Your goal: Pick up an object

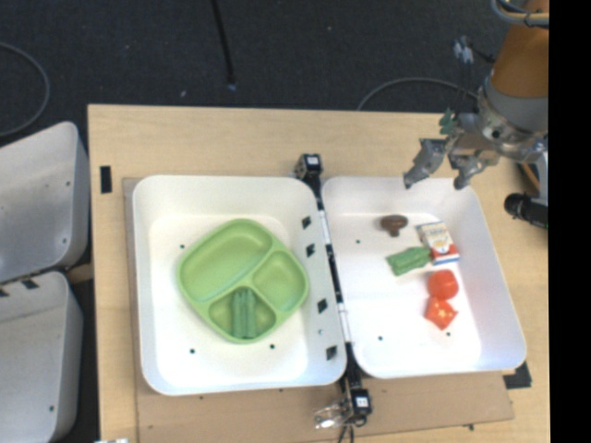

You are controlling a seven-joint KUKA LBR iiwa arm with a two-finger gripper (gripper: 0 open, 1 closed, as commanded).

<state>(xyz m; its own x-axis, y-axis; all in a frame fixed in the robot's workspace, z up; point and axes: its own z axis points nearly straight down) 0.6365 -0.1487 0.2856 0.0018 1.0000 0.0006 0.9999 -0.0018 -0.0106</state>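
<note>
1. Left bin [148, 247]: green divided plate [242, 280] with a green stick-like piece [244, 314] lying in its lower compartment.
2. Right bin [480, 340]: brown lump [394, 221], green block [407, 260], small white-and-red carton [437, 240] and two red pieces [442, 298], close together.
3. Hand [440, 172] poised over the far rim, fingers spread, holding nothing.
4. Best aimed at the brown lump, slightly apart from the rest; descend straight, close only once astride it.

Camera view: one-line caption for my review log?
Grey two-finger gripper open above right white bin, clear of small brown object; green divided plate in left bin.
</note>
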